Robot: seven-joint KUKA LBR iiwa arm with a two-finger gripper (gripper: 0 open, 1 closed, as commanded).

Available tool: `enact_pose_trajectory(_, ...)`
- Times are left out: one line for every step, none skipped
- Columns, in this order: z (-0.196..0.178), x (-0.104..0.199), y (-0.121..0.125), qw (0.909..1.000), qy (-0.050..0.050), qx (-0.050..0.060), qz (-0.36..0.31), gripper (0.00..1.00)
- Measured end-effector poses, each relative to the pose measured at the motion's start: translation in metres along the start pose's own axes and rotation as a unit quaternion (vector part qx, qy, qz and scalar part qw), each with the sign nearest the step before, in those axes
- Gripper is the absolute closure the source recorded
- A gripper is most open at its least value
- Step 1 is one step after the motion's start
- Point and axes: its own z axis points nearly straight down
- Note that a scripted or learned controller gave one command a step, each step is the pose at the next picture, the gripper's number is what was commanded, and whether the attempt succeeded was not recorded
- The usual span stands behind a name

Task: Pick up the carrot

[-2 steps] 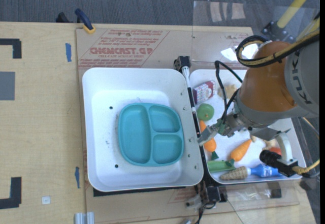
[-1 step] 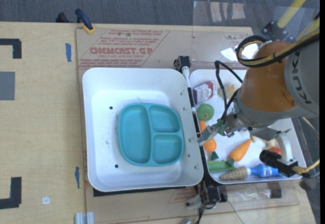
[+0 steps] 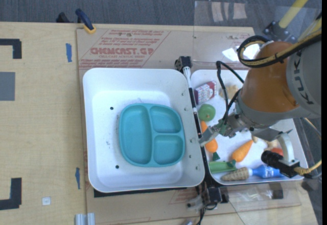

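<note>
The carrot [image 3: 241,151], orange and tapered, lies tilted in the right bin [image 3: 296,132], toward its front middle. My gripper [image 3: 214,131] hangs low over the left part of that bin, just left of and slightly behind the carrot, a short gap away. A smaller orange piece [image 3: 210,145] lies right under the gripper's tip. The grey arm with its orange band [image 3: 265,86] covers the bin's middle and back.
A teal divided plate [image 3: 151,134] sits in the left bin [image 3: 97,117]. The right bin also holds a green round fruit [image 3: 207,112], a red-and-white packet [image 3: 206,90], a green piece [image 3: 220,166], a tan cone-shaped item [image 3: 236,174] and a blue item [image 3: 265,171].
</note>
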Motion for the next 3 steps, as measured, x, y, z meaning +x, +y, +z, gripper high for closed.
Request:
enact_pose_trajectory(0.0, 0.0, 0.0, 1.0, 0.0, 0.0, 0.0, 0.0)
enact_pose_trajectory(0.0, 0.0, 0.0, 1.0, 0.0, 0.0, 0.0, 0.0)
enact_pose_trajectory(0.063, -0.094, -0.04, 1.0, 0.0, 0.005, -0.002, 0.0)
